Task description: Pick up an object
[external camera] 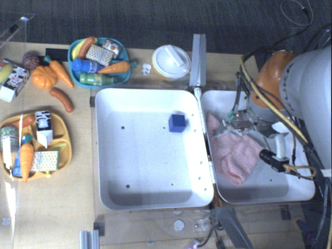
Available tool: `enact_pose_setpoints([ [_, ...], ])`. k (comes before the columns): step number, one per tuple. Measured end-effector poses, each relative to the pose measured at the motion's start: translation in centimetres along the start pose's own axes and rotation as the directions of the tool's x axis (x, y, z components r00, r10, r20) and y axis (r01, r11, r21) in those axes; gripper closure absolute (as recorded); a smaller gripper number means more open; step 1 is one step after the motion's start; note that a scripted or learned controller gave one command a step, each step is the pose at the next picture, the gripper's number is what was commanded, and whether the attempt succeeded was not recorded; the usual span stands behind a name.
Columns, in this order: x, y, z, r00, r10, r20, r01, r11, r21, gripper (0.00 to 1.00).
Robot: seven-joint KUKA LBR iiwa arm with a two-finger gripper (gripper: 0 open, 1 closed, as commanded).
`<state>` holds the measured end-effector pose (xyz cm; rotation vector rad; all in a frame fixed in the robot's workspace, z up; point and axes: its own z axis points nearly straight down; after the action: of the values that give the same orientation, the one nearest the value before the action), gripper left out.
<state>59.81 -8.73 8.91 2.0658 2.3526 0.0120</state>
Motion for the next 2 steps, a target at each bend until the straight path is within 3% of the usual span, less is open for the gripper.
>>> enact_pose_setpoints([
  [1,-3.8,-1.2,0.0,0.991,-0.135,-0.001,0.135,0.991,0.001,0.0],
  [2,-0.5,3.3,0.1,0.995,-0.097,-0.001,0.097,0.995,0.0,0.0],
])
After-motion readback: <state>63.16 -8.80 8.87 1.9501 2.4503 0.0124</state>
